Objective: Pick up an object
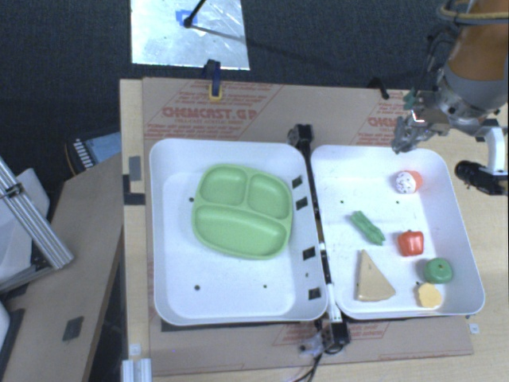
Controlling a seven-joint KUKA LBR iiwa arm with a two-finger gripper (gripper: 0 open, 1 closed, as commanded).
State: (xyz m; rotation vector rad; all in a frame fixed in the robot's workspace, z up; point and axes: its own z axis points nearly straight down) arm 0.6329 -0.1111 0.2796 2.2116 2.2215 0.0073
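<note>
Objects for the pick are all sitting in the right bin [457, 213]: a white-and-orange ball [406, 182] in the upper part, a green pod-shaped piece [368, 227] mid-bin, a red pepper-like piece [410, 243] right of it, a tan wedge [371, 278] lower centre, a green round piece [437, 271] and a small yellow piece [429, 295] in the lower right corner. Left bin [171, 213] is carrying a green divided plate [242, 211], not a likely target. Claw [406, 139] is hanging at the upper right of the frame, just over the top rim of the right bin, nothing between its tips; whether it is wide or narrow I can't tell at this angle. Key relation: the ball is lying directly below the claw in the frame and is the nearest item, well apart from its neighbours, so a short move down-frame is looking like the cleanest approach. Green pod's long axis is running upper-left to lower-right, needing wrist alignment if chosen. Nothing grasped yet.
</note>
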